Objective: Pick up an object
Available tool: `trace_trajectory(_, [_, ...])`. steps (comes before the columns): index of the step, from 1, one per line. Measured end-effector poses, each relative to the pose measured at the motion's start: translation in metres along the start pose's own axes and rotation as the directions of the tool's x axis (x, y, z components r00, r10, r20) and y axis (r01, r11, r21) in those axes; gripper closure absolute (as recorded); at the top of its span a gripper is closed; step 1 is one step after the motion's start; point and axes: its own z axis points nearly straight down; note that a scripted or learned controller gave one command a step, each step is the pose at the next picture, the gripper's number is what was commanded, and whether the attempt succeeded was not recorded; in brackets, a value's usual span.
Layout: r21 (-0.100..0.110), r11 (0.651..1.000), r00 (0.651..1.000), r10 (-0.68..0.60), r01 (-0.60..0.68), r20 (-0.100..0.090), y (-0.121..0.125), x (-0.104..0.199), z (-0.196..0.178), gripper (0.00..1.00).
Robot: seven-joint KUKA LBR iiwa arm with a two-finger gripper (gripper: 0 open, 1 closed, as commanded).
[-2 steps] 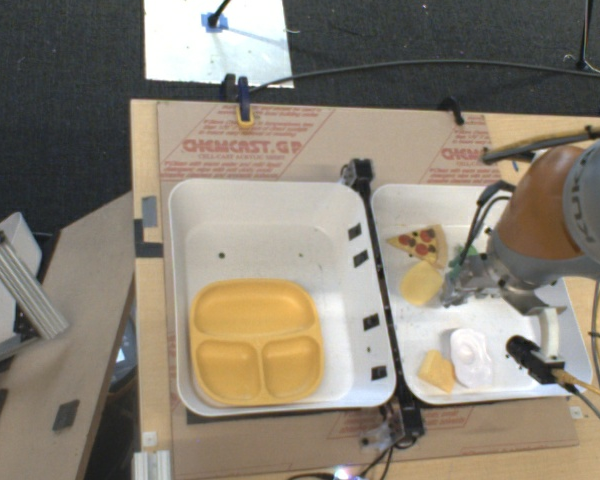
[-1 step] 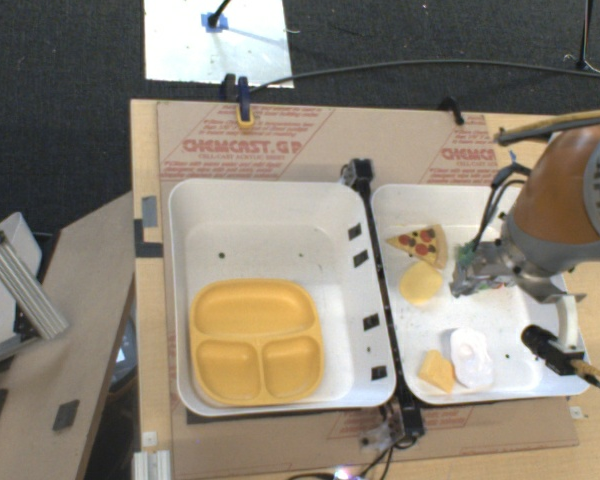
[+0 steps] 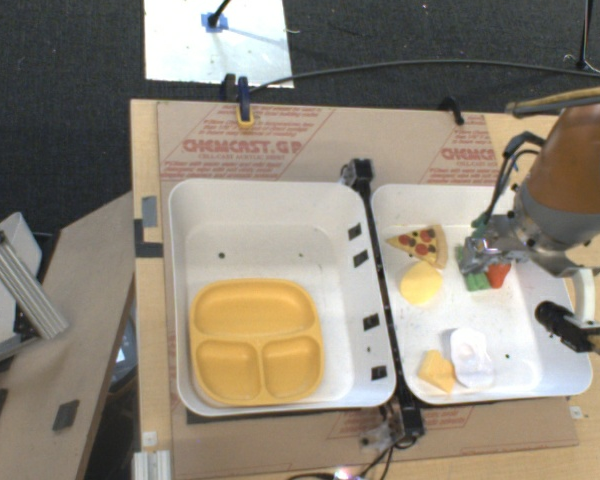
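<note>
The gripper (image 3: 483,255) hangs low over the right bin (image 3: 570,373), its 2 fingers closed around a small green and red toy (image 3: 485,275). Just to its left lies a toy pizza slice (image 3: 421,242), with a round yellow piece (image 3: 421,284) below that. Farther below the gripper sit a yellow wedge (image 3: 437,371) and a white cup (image 3: 470,356), while the left bin (image 3: 210,218) holds a 3-compartment yellow tray (image 3: 257,341).

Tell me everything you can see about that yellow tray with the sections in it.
The yellow tray looks like smooth moulded plastic, with rounded corners. It has three compartments: one wide one at the far side and two smaller ones nearer the camera. It lies flat on the floor of the left white bin, towards the near wall.
</note>
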Motion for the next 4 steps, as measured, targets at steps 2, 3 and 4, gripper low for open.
trace_trajectory(2, [0.005, 1.0, 1.0, -0.003, 0.003, -0.002, 0.019, 0.043, -0.042, 1.0])
trace_trajectory(3, [0.004, 1.0, 1.0, -0.003, 0.003, -0.002, 0.038, 0.084, -0.038, 1.0])
trace_trajectory(4, [0.005, 1.0, 1.0, -0.005, 0.005, -0.004, 0.052, 0.145, -0.041, 1.0])
